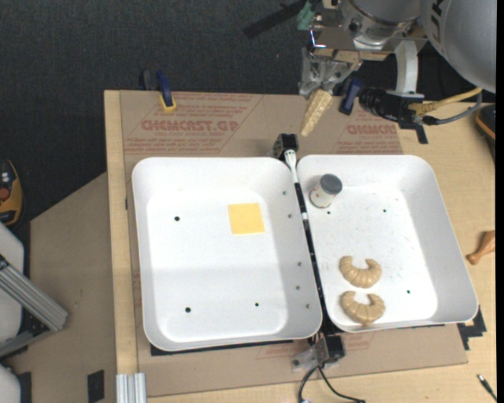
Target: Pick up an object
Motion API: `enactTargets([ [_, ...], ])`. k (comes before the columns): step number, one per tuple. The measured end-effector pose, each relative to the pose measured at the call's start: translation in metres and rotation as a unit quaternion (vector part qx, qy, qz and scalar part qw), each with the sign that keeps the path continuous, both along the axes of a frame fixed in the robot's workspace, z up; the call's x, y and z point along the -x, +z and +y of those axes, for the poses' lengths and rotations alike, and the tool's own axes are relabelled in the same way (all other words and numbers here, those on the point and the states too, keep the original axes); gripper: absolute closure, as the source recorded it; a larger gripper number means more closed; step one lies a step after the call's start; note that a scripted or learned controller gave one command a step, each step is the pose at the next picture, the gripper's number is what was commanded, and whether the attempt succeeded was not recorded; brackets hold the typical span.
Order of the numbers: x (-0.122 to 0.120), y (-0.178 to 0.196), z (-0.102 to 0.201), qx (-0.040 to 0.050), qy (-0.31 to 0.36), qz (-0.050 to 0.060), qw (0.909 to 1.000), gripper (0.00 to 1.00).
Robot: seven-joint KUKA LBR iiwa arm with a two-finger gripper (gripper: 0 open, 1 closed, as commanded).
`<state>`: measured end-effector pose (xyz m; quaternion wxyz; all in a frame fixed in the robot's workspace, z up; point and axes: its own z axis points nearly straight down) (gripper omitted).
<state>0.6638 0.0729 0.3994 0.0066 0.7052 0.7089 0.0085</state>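
White bins sit side by side on the counter point(197, 118): the left bin point(157, 315) holds a yellow square point(246, 219), the right bin point(425, 236) two croissants point(361, 271) and a small grey-topped cylinder point(325, 190). Above the bins' far edge, the gripper point(324, 83) is closed on a tan cone-shaped piece point(315, 114) hanging clear of both bins.

The grey arm point(409, 20) is cut off by the top edge, and a tan wooden piece point(482, 249) by the right edge.
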Motion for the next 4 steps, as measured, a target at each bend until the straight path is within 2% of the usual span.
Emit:
enactTargets([
  [1,0.053,-0.120,0.047,0.0012,0.000,0.018,0.9998,1.00],
  [2,0.052,-0.014,0.094,-0.0004,0.000,0.005,1.0000,1.00],
  [3,0.073,-0.104,0.156,0.0017,0.001,0.016,0.9999,1.00],
  [4,0.096,0.067,0.152,-0.0029,-0.001,0.001,1.0000,1.00],
])
